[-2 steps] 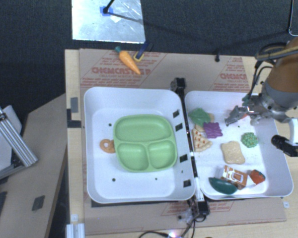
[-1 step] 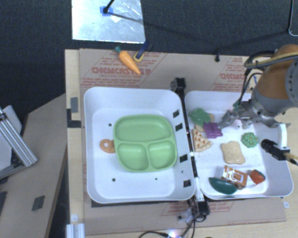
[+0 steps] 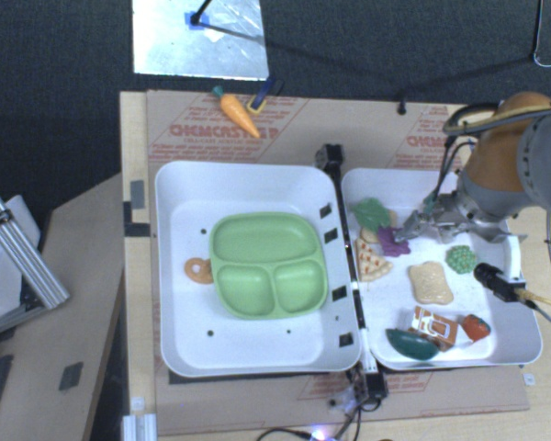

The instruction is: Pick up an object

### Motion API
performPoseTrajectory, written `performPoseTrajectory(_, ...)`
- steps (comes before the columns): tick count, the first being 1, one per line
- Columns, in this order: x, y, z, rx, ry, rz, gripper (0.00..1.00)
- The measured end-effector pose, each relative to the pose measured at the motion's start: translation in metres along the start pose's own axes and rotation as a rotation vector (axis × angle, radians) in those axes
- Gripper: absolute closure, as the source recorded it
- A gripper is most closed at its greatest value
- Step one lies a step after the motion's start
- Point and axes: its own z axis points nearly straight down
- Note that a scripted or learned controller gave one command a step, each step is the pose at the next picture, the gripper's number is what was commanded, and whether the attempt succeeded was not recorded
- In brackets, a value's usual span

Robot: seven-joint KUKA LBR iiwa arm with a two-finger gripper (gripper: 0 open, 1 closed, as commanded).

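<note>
My gripper (image 3: 411,224) hangs low over the left part of the right bin (image 3: 523,338). It is right next to a purple toy (image 3: 392,243) and just right of a green leafy toy (image 3: 372,213). I cannot tell whether it touches either one. A pizza slice (image 3: 374,265) lies below the purple toy. A bread slice (image 3: 430,283) and a round green piece (image 3: 460,259) sit in the bin's middle. Along the front are an orange-and-white packet (image 3: 433,324), a dark green piece (image 3: 409,344) and a red piece (image 3: 476,327).
The left bin (image 3: 179,338) holds a green divided plate (image 3: 266,265) and a small brown ring (image 3: 198,270). A toy carrot (image 3: 239,115) lies on the cardboard behind the bins. The grey arm (image 3: 510,168) reaches over the right bin's back right corner.
</note>
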Motion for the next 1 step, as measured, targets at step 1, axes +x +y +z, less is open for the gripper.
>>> performPoseTrajectory(1, -0.0007, 0.0015, -0.0120, -0.006, -0.002, -0.001, 1.00)
